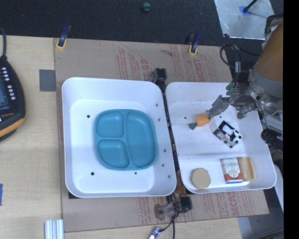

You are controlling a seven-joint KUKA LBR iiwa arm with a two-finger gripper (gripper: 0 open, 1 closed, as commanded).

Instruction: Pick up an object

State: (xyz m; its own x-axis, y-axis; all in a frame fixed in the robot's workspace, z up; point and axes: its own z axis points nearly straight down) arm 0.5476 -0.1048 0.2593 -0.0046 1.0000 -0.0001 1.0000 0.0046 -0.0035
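Note:
My gripper (228, 111) hangs over the back part of the right bin (183, 148), open, with nothing between its fingers. Its left finger (215, 108) ends just right of and above an orange carrot-like toy (202, 120) with a green tip, which lies on the bin floor. A small black-and-white object (227, 133) lies just below the gripper. Along the bin's front edge sit a round tan biscuit (201, 178), a red-and-white box (230, 171) and a tan block (246, 168).
The left bin (74, 133) holds a blue divided plate (125, 139). A teach pendant (2, 98) lies at the far left of the bench. Clamps hold the cardboard sheet at the back edge.

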